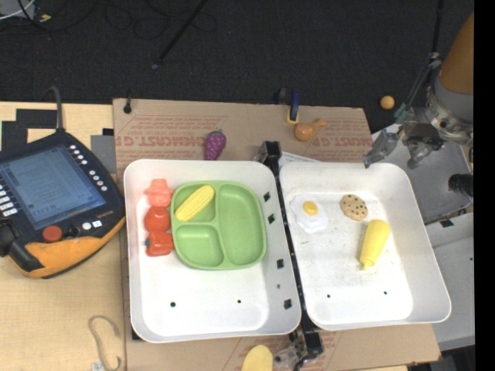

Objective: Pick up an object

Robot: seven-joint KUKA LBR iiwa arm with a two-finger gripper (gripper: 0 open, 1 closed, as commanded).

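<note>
A dark carpeted floor (255,37) fills the top of the view, with black cables (166,10) trailing across it. Below it sits a light wooden bench (54,315), partly covered by a flat sheet of brown cardboard (247,126) printed with red lettering. A control pendant (50,199) with a lit screen and orange casing rests on the bench at the left. Light is even and soft.

A green compartmented plastic plate (220,226) is seated in the left white bin (201,315); a yellow plastic bottle (373,243) is located in the right white bin (387,300), near a round brown cookie (354,206).
</note>
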